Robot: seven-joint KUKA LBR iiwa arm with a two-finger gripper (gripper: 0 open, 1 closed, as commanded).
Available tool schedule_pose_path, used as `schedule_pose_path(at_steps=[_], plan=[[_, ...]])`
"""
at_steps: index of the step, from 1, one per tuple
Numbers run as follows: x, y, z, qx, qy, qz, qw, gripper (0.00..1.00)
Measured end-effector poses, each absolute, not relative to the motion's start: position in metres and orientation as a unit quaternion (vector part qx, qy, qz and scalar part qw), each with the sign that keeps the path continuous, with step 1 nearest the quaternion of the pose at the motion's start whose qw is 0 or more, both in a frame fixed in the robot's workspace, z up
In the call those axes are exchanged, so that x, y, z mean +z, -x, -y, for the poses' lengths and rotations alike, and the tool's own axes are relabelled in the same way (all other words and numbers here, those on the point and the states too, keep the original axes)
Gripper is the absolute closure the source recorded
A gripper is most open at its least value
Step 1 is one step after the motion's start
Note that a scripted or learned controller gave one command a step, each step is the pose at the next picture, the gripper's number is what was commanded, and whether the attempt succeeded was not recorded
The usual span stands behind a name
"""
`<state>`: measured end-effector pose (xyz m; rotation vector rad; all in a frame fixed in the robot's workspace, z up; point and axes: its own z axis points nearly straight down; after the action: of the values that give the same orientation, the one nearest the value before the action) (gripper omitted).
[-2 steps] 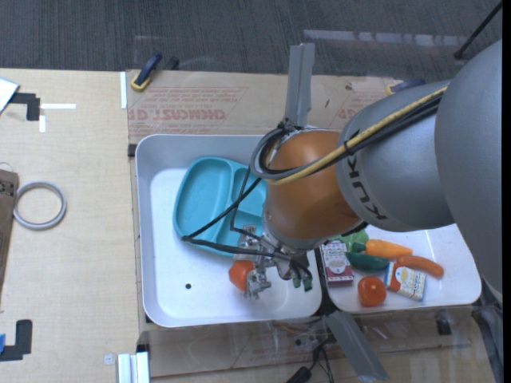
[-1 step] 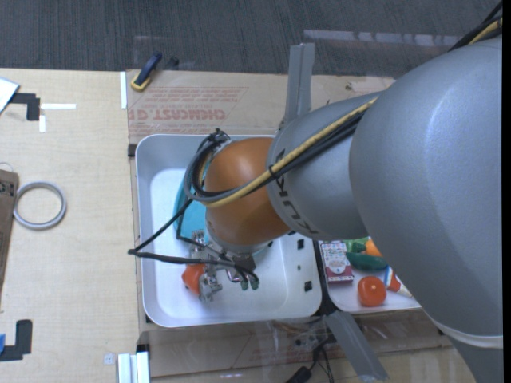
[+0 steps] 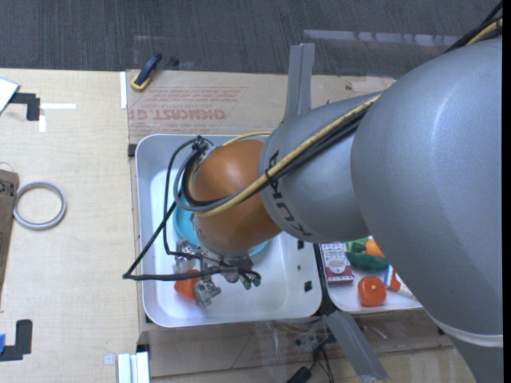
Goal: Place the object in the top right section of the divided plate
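Pincer (image 3: 209,282) low at the left bin's (image 3: 152,214) front edge
Grip state unclear beside orange object (image 3: 185,287); secure it squarely before lifting toward the blue plate (image 3: 184,226).

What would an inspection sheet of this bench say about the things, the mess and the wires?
Surface: pale wooden bench bearing two white bins; left bin, right bin.
Job's things: blue plate in the left bin, mostly hidden under the arm; orange object beside the gripper.
Clutter: tomato, small carton and green item in the right bin.
Gripper: gripper low over the left bin; grasp cannot be told.
Cables: black cables loop around the wrist; yellow cable along the arm.
Surroundings: tape roll, cardboard sheet, dark carpet.
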<state>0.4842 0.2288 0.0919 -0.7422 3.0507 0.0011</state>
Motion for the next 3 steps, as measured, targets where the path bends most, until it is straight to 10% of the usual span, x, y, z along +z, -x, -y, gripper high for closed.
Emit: schedule_pose_path(at_steps=[1, 2, 3], plan=[[0.092, -0.484, -0.229, 0.0004, 0.236, -0.972, 0.001, 0.00], [0.086, -0.527, -0.172, 0.0059, 0.402, -0.916, -0.010, 0.00], [0.092, -0.488, -0.134, 0.0008, 0.479, -0.878, 0.000, 0.00]])
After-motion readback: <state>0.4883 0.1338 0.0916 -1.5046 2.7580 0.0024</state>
